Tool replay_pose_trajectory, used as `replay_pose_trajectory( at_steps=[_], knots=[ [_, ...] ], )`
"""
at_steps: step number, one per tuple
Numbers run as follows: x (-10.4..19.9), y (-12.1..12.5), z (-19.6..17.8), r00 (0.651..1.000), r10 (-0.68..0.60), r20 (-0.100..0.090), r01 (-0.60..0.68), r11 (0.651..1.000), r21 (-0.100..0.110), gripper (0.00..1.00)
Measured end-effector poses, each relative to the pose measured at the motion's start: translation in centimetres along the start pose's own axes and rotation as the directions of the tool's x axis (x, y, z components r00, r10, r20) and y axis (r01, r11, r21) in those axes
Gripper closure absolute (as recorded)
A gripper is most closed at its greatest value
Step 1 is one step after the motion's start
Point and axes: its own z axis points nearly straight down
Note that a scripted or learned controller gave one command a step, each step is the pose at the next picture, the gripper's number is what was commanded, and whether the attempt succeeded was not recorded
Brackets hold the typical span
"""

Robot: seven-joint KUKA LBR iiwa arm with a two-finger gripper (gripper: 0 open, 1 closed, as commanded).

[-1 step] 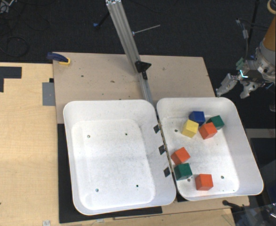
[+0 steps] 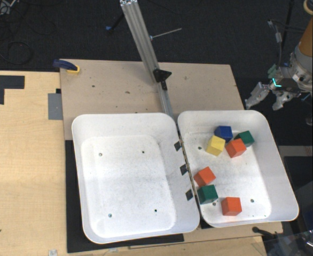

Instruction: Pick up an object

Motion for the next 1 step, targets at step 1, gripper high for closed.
replay_pose_trajectory(
  at_steps=[1],
  knots=[
    [0.07, -0.17, 4.36, 1.0, 0.003, -0.001, -0.003, 1.0, 0.003, 0.0]
  ],
)
